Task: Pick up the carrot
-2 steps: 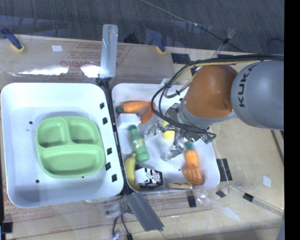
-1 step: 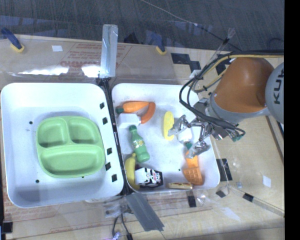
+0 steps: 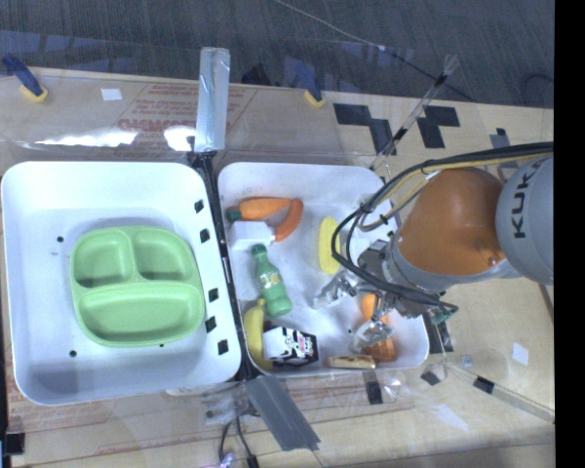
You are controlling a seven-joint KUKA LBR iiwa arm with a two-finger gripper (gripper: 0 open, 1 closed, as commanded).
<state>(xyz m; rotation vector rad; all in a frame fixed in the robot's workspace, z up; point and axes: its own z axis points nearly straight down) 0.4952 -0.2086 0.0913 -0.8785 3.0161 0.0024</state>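
Carrot [image 3: 266, 207] lies at far left of right bin [image 3: 302, 175], untouched. Gripper [image 3: 369, 312] low at near right, over small orange piece [image 3: 369, 304]; jaws' spread unclear.

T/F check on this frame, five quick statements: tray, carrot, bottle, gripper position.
1. The green tray lies in the left bin. True.
2. The carrot lies in the right bin's far part, near the divider. True.
3. The gripper is over the left bin. False: over the right bin's near part.
4. The green bottle sits on the tray. False: right bin.
5. The gripper is at the carrot. False: well apart.
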